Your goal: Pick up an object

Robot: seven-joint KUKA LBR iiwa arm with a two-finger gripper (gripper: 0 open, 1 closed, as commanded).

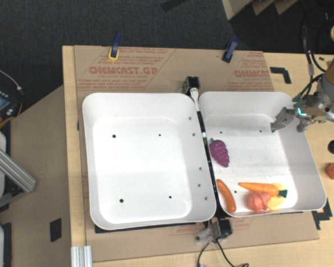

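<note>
Grapes (219, 152), carrot (258, 187) and sausage (226, 196) lie in the right bin (250, 102); the tool (290, 119) hovers spread open, gripping nothing.

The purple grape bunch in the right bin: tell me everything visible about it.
The purple grape bunch is a small knobbly cluster, probably a plastic toy, widest at the top and tapering toward its lower end. It lies flat on the floor of the right bin, close beside the bin's left wall near the divider between the two bins. Nothing touches it: the other toy foods lie nearer the front edge, and the hand is off toward the bin's far right.
</note>
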